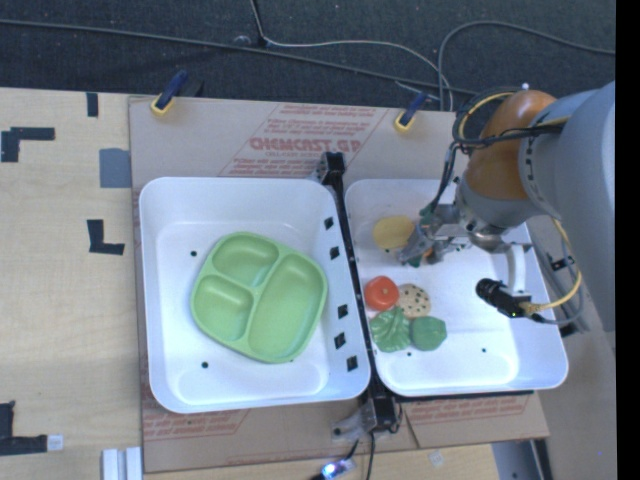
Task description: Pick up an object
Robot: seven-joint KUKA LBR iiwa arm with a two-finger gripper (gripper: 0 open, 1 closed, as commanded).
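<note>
Gripper [418, 251] hovering low in right bin [535, 368], just beside yellow piece [393, 232]. Finger state: cannot tell. Nothing lifted; tomato [381, 292], cookie [414, 299], greens [405, 332] lying untouched at centre-right. Grasp and lift remaining.

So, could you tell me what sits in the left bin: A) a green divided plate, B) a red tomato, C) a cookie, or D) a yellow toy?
A: the green divided plate lies in the left bin, while the small food toys lie in the right bin.
</note>
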